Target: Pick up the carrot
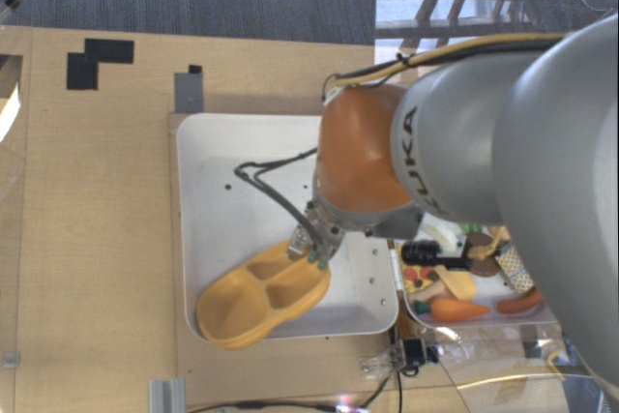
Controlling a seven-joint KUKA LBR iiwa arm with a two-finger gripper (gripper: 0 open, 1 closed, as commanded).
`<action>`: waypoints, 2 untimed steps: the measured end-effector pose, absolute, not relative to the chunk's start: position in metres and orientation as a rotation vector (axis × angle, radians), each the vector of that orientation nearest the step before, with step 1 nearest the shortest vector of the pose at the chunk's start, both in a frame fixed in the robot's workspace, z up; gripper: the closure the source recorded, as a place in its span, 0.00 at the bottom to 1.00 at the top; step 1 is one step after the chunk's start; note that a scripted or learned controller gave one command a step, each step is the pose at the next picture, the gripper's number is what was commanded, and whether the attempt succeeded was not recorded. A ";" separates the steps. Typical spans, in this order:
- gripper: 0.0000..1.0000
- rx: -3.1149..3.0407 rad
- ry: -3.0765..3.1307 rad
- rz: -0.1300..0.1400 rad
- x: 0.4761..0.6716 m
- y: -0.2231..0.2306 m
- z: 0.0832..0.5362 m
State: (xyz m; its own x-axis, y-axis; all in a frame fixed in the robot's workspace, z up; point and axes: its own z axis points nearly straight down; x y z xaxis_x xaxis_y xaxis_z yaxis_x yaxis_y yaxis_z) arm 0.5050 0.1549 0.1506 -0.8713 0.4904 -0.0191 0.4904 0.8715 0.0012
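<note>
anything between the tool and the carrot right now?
Yes. The tool is down in the left bin, at the rim of the yellow divided dish. The carrot lies in the right bin, so both bins' walls stand between them, and toys crowd around the carrot.

Two bins sit side by side on the desk [97, 237]; the left bin [208, 208] holds a two-hollow dish [256, 300] at its near edge; the claw [311, 251] is just above the dish's right end; the carrot [457, 309] lies in the right bin [411, 316] among other items.
</note>
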 end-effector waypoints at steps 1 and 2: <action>1.00 0.792 3.011 0.000 0.509 0.154 0.163; 1.00 1.426 2.778 0.019 0.494 0.194 0.092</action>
State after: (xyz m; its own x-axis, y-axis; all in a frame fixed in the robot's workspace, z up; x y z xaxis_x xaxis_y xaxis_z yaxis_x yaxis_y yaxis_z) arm 0.4943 0.1943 0.0918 -0.5829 0.8125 -0.0117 0.8122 0.5830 0.0197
